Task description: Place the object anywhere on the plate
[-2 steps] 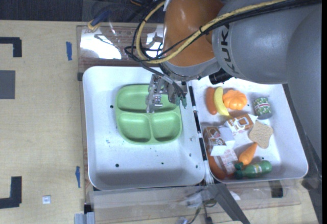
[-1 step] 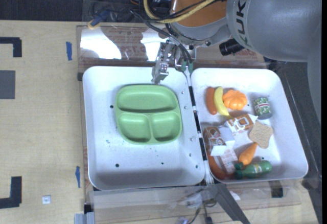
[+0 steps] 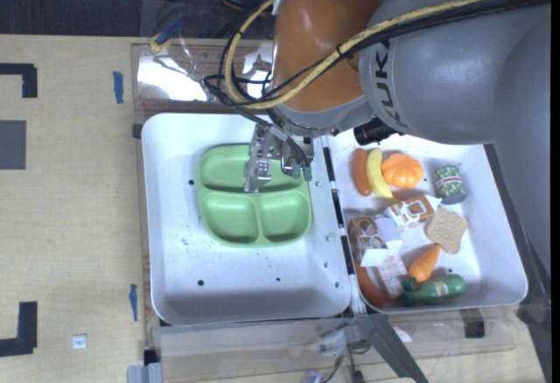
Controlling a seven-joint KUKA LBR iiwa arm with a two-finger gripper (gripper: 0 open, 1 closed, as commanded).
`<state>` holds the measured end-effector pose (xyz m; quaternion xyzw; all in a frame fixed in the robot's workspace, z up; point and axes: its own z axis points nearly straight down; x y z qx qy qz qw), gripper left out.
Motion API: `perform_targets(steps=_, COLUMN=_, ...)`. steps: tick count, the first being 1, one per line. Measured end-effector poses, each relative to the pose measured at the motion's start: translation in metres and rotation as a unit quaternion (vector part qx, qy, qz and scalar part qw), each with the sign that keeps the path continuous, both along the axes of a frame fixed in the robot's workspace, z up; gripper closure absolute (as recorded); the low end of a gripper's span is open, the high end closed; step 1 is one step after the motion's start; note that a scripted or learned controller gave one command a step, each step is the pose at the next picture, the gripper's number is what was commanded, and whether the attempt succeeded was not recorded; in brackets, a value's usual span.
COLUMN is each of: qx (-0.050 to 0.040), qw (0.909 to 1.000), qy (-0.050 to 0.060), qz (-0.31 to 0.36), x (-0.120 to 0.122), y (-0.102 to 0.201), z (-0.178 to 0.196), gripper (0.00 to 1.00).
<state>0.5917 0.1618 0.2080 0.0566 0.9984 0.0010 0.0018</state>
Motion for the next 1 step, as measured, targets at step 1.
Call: perform_targets(steps=1, qx=-0.0004, qw=0.9886, qy=0.002, qz=-0.151, x=-0.0114, y=-0.0300, z=-0.0369, gripper=1.00)
